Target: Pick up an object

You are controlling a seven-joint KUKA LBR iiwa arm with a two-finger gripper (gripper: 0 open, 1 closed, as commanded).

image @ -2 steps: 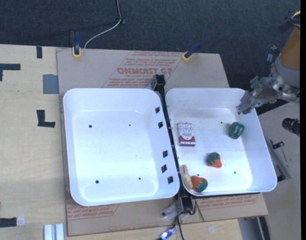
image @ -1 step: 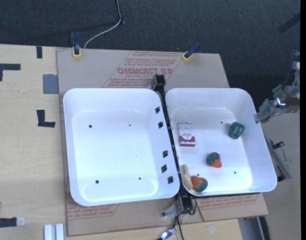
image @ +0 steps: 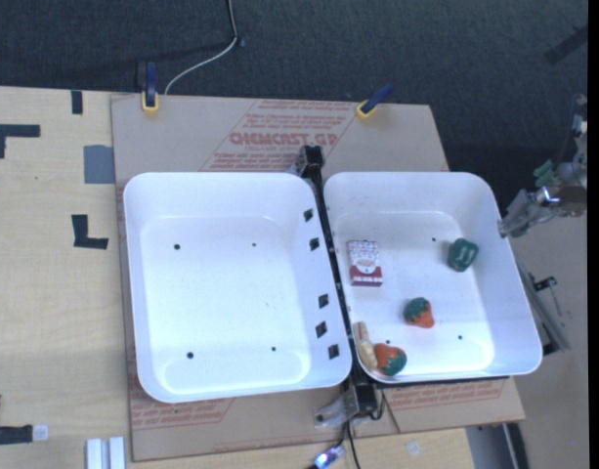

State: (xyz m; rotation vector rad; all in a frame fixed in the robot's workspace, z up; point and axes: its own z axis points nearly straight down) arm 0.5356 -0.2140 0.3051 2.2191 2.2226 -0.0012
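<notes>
Gripper (image: 522,218) just outside the right bin (image: 480,191) rim, at the view's right edge; finger state impossible to tell, nothing visibly held. Nearest to it, just inside the rim: a green object (image: 462,254). Farther off: a red-and-green piece (image: 418,312), a small red-and-white box (image: 364,262), another piece (image: 389,358) tucked in the far corner. Likely risks: clipping the rim on entry, or closing on air beside small rounded objects.

Red-and-white packet (image: 364,263), green block (image: 462,254), orange-green toy (image: 418,313) and similar toy (image: 388,358), all in right bin (image: 494,213).
</notes>
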